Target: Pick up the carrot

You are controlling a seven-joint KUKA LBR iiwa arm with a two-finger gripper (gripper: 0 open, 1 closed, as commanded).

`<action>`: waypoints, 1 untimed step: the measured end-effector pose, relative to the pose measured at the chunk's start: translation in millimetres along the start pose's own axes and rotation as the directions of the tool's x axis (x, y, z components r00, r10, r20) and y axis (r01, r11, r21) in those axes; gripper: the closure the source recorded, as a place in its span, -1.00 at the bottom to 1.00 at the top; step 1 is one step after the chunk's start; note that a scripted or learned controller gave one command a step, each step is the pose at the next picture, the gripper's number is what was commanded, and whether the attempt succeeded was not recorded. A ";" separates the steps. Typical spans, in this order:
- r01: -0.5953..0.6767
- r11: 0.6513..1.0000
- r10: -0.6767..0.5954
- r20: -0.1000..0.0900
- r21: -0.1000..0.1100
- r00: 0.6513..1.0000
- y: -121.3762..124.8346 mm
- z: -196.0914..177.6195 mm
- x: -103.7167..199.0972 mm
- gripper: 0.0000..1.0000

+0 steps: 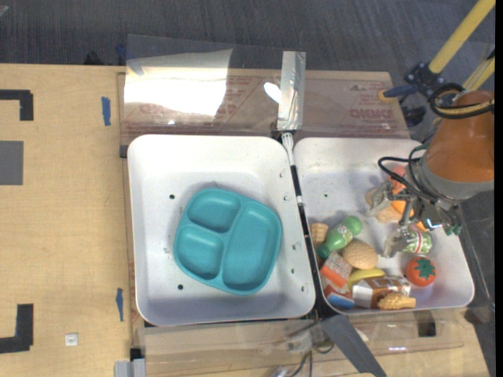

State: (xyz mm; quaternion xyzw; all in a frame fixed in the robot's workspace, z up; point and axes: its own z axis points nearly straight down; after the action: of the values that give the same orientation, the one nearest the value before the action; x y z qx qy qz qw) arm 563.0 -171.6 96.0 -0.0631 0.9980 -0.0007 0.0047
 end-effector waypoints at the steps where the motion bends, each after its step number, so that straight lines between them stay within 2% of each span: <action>1: 0.480 0.877 -0.480 0.003 0.003 0.877 18.3 6.1 2.8 -1.00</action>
State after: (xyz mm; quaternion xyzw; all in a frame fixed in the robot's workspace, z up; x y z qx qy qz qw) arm 558.0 -153.8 89.8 -0.3086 0.9512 -0.0028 0.0063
